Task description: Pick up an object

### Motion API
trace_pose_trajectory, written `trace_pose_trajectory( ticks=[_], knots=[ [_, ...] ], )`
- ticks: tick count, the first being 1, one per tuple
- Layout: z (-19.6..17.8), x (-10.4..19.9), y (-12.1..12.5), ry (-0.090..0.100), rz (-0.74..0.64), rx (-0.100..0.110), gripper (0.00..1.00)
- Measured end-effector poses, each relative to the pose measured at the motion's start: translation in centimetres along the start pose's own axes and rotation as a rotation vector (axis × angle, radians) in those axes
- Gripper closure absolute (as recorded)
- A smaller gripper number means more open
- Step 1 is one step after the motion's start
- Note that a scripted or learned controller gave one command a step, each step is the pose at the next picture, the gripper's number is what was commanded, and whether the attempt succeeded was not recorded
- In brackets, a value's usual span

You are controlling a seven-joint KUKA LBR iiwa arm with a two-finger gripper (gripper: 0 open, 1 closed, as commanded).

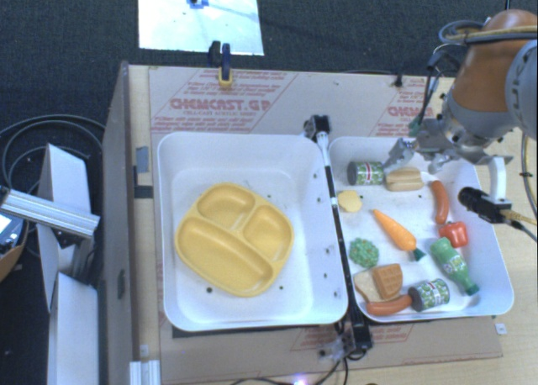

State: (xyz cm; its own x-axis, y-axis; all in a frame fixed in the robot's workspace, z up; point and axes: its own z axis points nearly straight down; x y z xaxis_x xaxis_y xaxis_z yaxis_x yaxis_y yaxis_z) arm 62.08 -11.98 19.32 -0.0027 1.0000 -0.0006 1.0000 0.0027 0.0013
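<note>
A: Where's the tool (412, 150)?

B: Over the back of the right bin (492, 303), low, just above the bread roll (404, 179). One finger (397, 155) reaches down-left toward the can (366, 174); the other sits nearer the wrist. They look spread, with nothing between them.

A: So what's it after?

B: My guess is the roll or the can. The two lie touching, end to end, near the bin's back wall. That makes it awkward: a finger coming down between them has no gap.

A: How would you do it well?

B: Straddle the roll across its short side, one finger toward the back wall and one toward the bin's middle, so neither lands on the can. Come straight down, close only once the tips are below the roll's widest part, then lift plumb. The can is round and would likely roll off if nudged.

A: Anything else close by?

B: A sausage (439, 201) to the right, a yellow disc (350, 202) and a carrot (397, 231) toward the front; further front are broccoli (364, 252), a pepper (455, 233), a green bottle (454, 266), toast (387, 280) and a second can (429, 293). The left bin (168, 232) holds a yellow tray (234, 239). Both bins sit on the surface (252, 106).
</note>
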Motion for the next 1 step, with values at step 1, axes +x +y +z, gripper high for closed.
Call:
trace_pose_trajectory(
  ticks=[1],
  knots=[
    [10.91, 0.28, -2.46, 0.000, 0.002, 0.000, 0.00]
  ],
)
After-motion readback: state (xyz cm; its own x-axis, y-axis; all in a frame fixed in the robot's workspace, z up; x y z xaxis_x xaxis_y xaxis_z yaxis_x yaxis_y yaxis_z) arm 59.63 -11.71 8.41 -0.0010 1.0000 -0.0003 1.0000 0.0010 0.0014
